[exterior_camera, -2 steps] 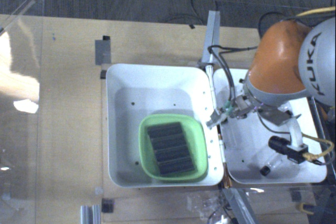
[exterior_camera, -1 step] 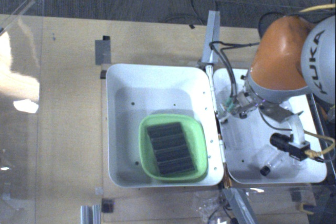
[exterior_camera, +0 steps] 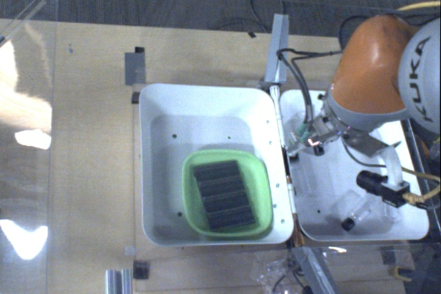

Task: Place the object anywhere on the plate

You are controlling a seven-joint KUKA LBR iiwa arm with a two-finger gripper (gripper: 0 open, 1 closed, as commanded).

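Note:
A green square plate (exterior_camera: 259, 184) lies in the near part of the left bin (exterior_camera: 162, 148). On it rests a dark ridged block (exterior_camera: 223, 195), set at a slight slant. In the right bin (exterior_camera: 313, 217) a small clear plastic item with a dark cap (exterior_camera: 353, 214) lies near the front wall. My gripper (exterior_camera: 307, 137) hangs under the orange wrist band (exterior_camera: 372, 72), over the left side of the right bin, close to the wall shared by the two bins. It is well apart from the clear item and from the plate.
The grey arm and its cables (exterior_camera: 386, 182) cover much of the right bin's far and right side. A metal post (exterior_camera: 277, 51) stands behind the shared wall. Wooden bench (exterior_camera: 76, 169) spreads to the left of the bins.

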